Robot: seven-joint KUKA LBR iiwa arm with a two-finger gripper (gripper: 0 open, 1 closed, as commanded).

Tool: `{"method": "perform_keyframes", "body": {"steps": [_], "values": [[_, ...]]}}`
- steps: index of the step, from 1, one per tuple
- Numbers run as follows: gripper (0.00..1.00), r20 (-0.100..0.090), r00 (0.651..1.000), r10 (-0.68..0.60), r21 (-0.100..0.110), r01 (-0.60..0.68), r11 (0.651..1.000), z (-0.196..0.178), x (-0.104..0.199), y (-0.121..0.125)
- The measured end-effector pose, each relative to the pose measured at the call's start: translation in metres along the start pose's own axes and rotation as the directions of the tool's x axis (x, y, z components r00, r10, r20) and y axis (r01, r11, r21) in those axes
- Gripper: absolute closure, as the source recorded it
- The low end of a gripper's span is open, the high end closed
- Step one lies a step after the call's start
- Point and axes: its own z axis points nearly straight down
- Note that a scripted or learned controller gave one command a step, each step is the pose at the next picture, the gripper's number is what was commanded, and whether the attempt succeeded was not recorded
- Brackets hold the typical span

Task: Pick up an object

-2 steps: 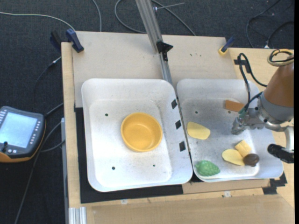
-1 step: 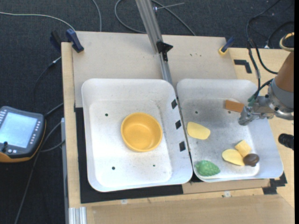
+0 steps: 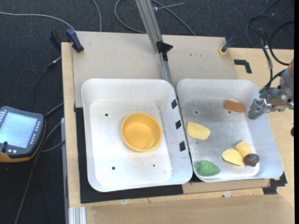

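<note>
Nothing is picked up yet: the tool (image 3: 256,110) sits at the right bin's (image 3: 273,143) right rim beside the orange block (image 3: 234,106), whether its grip is apart I cannot tell, and every object lies loose in the bins

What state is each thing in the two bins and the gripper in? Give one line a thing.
yellow bowl: upright, alone in left bin.
orange block: lying flat, right bin.
green object: resting at near edge.
brown ball: touching a yellow piece.
gripper: over right bin's rim, holding nothing visible.
</note>
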Motion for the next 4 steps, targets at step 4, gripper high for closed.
{"method": "perform_keyframes", "body": {"steps": [4], "values": [[1.00, -0.003, 1.000, -0.005, 0.006, 0.005, 1.000, -0.030, 0.161, -0.018]]}}
